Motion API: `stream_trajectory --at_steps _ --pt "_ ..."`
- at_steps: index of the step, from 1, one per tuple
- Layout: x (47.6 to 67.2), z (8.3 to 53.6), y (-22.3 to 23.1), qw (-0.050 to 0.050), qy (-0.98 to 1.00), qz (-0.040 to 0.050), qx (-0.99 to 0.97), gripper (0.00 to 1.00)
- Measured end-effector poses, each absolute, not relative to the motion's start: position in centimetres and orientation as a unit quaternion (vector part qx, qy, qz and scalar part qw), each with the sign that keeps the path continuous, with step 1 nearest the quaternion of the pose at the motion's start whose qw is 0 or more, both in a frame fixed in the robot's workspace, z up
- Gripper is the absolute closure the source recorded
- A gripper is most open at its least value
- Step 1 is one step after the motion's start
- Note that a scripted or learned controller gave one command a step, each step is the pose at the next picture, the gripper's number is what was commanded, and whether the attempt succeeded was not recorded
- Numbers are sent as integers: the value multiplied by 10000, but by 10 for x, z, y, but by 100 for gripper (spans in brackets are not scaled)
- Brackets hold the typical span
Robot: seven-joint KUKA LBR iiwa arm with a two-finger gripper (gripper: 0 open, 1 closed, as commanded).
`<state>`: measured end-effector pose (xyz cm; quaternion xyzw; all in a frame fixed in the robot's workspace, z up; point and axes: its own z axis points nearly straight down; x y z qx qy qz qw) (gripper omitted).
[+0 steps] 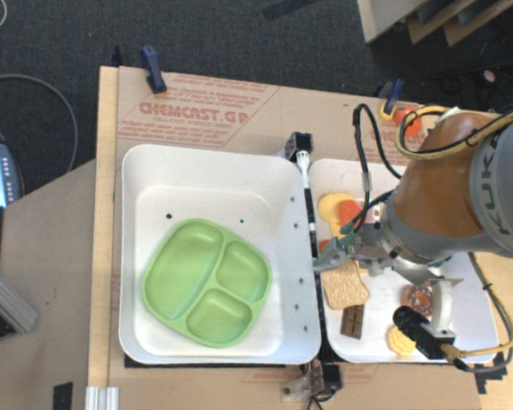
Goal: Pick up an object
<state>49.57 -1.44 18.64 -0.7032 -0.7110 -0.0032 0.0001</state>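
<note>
Two white bins: the left bin [138, 234] holds one green divided plate [207, 281]; the right bin [474, 321] holds one cracker [346, 288], one brown block [353, 321] and other small items, with the gripper [346, 248] above the cracker.

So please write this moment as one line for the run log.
arm: over right bin | end effector: low beside cracker, grasp unconfirmed | green tray: in left bin | task: not done

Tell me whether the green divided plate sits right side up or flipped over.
Right side up. The green divided plate lies flat in the left bin, its three hollow compartments facing up with raised ridges between them.
</note>
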Motion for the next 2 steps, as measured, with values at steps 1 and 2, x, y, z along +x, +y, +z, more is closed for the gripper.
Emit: stream_trajectory --at_steps 1,2 --pt "500 199 -56 -19 -7059 0 -7083 0" --pt "553 129 -97 -6 -7061 11 -7081 0"
